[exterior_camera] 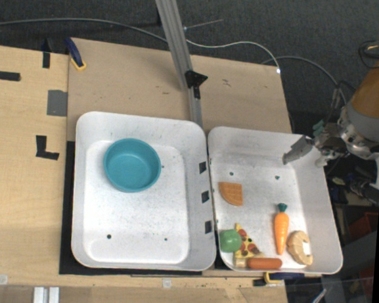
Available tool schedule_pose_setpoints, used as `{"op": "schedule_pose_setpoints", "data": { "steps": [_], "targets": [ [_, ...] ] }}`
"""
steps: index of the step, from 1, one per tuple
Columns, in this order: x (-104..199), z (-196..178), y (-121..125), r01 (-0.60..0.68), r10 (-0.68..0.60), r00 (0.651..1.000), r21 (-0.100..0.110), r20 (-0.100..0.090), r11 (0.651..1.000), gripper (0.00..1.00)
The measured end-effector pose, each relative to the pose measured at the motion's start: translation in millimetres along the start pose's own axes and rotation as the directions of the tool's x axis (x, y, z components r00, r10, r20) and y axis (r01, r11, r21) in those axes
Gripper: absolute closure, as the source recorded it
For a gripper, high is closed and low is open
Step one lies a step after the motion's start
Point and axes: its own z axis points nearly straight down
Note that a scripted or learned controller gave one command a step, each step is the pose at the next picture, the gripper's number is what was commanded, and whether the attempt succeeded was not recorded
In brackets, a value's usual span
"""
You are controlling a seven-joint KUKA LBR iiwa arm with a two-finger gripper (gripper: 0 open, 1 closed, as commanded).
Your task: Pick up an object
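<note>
While the gripper (pixel 299 150) hung over the right bin's (pixel 262 154) upper right edge, I could not tell how its jaws stood. Toy food lay along the bin's lower part: a carrot (pixel 280 229), well apart from the gripper, looked light, stiff and rather smooth. Pinching across its thick orange middle seemed the safest hold.

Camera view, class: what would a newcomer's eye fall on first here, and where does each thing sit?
The blue bowl stands out, alone in the left bin. Next come the bright toy foods along the near side of the right bin: an orange carrot, a green ball and a red sausage. The claw hangs over that bin's far right corner.
</note>
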Motion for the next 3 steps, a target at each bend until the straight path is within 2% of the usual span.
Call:
{"op": "schedule_pose_setpoints", "data": {
  "steps": [1,3],
  "targets": [
    [0.0,0.0,0.0,0.000,0.000,1.000,0.000,0.000,1.000,0.00],
    [8.7,117.7,-0.9,0.000,0.000,1.000,0.006,-0.001,1.000,0.00]
  ]
}}
